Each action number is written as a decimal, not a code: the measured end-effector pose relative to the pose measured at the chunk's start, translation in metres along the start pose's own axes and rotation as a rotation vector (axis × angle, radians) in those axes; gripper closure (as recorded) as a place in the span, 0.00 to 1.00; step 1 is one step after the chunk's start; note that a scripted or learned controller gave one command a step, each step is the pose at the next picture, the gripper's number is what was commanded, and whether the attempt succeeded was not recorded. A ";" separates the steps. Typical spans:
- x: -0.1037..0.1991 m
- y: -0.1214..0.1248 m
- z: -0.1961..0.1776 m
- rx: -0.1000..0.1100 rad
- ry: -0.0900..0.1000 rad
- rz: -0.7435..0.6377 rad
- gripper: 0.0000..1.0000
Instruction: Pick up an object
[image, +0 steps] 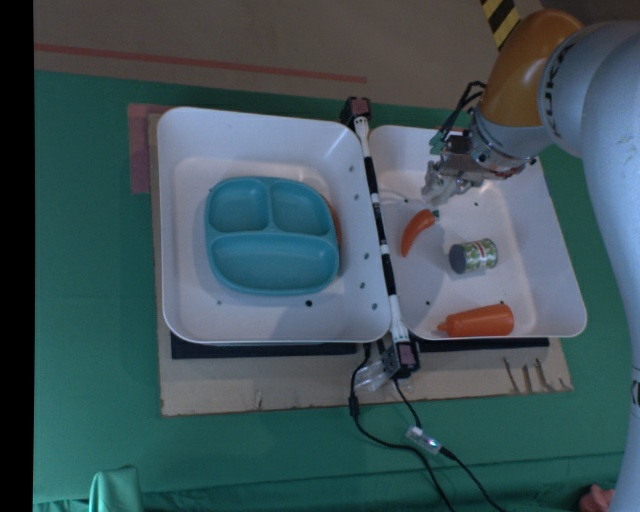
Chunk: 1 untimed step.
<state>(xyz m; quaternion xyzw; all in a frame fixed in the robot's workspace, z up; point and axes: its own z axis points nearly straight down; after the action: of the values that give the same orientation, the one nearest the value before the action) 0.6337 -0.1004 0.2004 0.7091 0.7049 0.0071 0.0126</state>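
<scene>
In the right bin (545, 240) lie an orange carrot with a green top (417, 230), a small can on its side (473, 256) and an orange bottle-shaped toy (478, 321) near the front edge. My gripper (440, 188) hangs over the bin's back left part, just above and behind the carrot's green end. Nothing shows between its fingers.
The left bin (190, 150) holds a teal divided plate (270, 236). A black and white divider bar (378, 215) runs between the bins. Cables (400, 420) trail off the front of the bench over the green mat.
</scene>
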 end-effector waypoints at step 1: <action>0.000 0.000 0.000 0.000 0.000 0.000 0.00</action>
<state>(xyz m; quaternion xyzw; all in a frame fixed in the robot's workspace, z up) 0.6337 -0.1005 0.2004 0.7092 0.7049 0.0070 0.0125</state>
